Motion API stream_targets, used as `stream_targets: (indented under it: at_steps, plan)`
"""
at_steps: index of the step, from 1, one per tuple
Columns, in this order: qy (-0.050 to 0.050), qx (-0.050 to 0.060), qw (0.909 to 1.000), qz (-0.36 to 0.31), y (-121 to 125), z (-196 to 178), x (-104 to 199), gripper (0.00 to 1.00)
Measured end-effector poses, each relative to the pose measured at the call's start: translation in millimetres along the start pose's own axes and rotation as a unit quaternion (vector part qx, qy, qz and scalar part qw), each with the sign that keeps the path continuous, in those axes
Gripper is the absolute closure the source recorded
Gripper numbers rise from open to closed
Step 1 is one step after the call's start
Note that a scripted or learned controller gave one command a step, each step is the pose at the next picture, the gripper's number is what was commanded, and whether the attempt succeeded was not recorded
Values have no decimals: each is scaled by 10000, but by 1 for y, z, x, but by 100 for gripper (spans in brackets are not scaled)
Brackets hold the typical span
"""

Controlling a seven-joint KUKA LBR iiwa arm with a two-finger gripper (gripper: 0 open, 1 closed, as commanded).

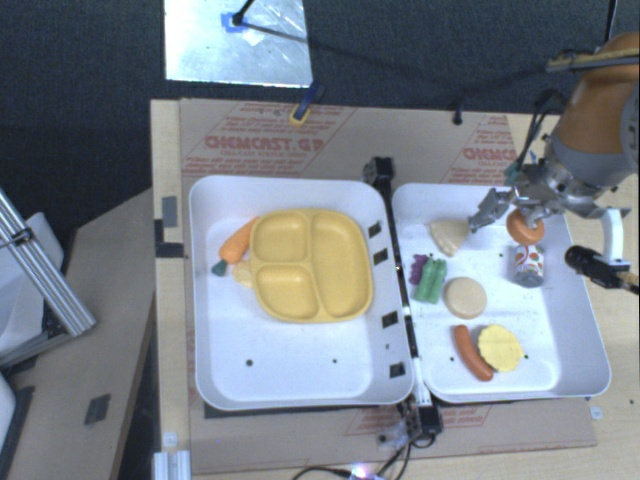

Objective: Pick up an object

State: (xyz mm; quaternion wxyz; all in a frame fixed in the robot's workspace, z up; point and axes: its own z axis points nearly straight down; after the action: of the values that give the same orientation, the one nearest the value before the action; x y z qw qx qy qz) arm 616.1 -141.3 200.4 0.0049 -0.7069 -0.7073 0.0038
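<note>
Orange round item point(524, 227), doughnut-like: lay at the upper right of the right bin point(580, 363), directly below the gripper point(512, 209) and seemingly touching it; whether it was grasped, and whether the gripper was clenched or released, could not be told. Small can point(528, 264): just below the orange item, apart from it. Pale wedge point(449, 235): left of the gripper. Green and purple pieces point(428, 277): near the bin's left wall. Tan round disc point(465, 297): mid-bin. Sausage point(472, 352) and yellow ridged disc point(499, 348): lower part, touching. Left bin point(215, 368): held a yellow divided tray point(305, 265), with a carrot point(235, 242) against its upper-left edge. Table point(260, 133): carried both bins.
</note>
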Motion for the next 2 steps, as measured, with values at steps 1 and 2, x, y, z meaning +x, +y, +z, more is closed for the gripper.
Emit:
stream_targets:
  at_steps: [1, 2]
  plan:
    - [-10, -66, 10000, -12, 3, -8, 0, 0]
    - [-7, -47, 10000, -5, 2, 53, -5, 0]
